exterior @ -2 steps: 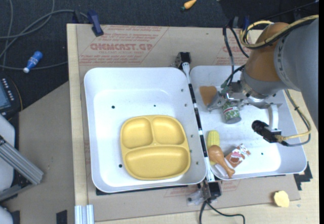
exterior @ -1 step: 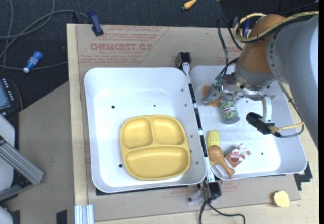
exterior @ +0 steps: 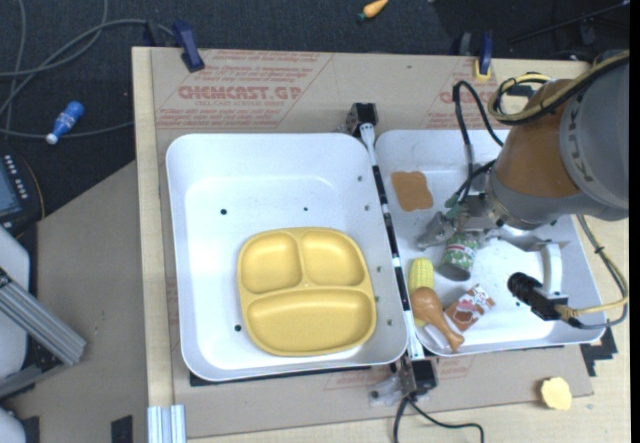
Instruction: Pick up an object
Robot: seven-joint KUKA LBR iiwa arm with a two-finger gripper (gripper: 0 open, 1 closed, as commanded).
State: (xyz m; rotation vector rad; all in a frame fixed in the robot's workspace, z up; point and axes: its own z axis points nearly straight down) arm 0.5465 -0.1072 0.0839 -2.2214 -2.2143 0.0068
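Two white bins sit side by side on the bench [exterior: 250, 96]. The left bin [exterior: 195, 231] holds a yellow plate [exterior: 305, 289]. In the right bin [exterior: 435, 149] the end effector [exterior: 456, 229] hangs low over the middle, just above a can [exterior: 459, 258]. I cannot tell whether it is apart or together, nor whether it touches the can. A brown square [exterior: 412, 190] lies toward the far left. Corn [exterior: 422, 274], a drumstick [exterior: 438, 317] and a packet [exterior: 470, 309] lie near the front.
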